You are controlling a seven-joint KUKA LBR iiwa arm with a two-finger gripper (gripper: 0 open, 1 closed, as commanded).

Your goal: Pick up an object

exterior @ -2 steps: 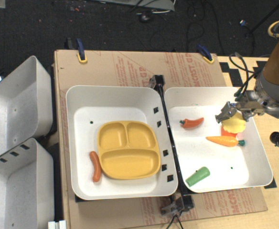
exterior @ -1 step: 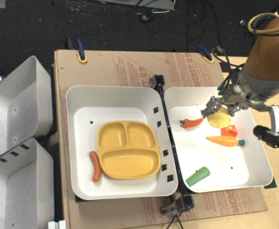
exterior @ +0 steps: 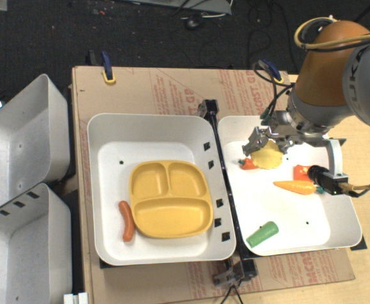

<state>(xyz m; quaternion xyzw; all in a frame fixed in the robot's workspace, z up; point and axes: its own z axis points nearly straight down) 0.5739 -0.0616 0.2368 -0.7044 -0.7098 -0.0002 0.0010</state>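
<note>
While hanging low over the right bin (exterior: 344,232), at the end of the grey and orange arm (exterior: 327,68): the fingers (exterior: 265,143), dark and bunched up. Can't tell if open or shut, too dark and small to see. Can't tell if holding anything.

Right under the fingers, maybe touching: a round yellow thing (exterior: 268,159), flat on the white bin floor. Hard to say whether truly touching or just above.

Just beside the fingers, down and to the left in the camera view: a little red bit (exterior: 248,164), touching the yellow thing's edge.

Near the fingers, down and to the right: an orange carrot (exterior: 294,186), lying on its side. Just above the carrot, a second red piece (exterior: 301,171).

Well apart from the fingers, toward the front of the same bin: a green stubby thing (exterior: 262,234), lying tilted.

Far off to the left of the fingers, in the left bin (exterior: 102,170): a yellow plate (exterior: 171,199) with three parts. Beside the plate, on its far side from the fingers, a brown sausage (exterior: 127,221).

Both bins side by side on the brown bench (exterior: 153,87).
</note>
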